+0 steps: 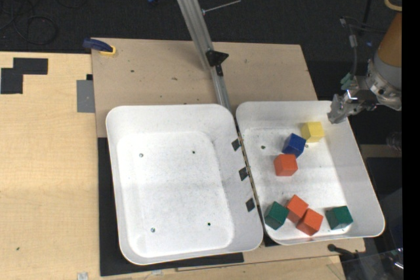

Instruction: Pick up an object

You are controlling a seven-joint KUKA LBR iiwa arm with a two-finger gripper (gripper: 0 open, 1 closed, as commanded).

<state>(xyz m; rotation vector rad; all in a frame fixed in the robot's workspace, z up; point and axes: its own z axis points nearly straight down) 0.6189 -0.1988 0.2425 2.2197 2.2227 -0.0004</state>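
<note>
The right bin (351, 160) holds several small blocks. A yellow block (313, 131) lies near its far right, with a blue block (294, 143) just left of it and a red block (285, 164) below that. Near the front sit a green block (276, 214), two orange-red blocks (297, 206) (310, 221) and another green block (338, 217). My gripper (338, 109) hovers at the bin's far right rim, up and right of the yellow block. Nothing is visible in it.
The left bin (172, 180) lies beside the right one, joined by black clips. A slanted aluminium rail (195, 23) rises behind the bins. A blue and yellow clamp (100, 46) sits on the bench's far left corner.
</note>
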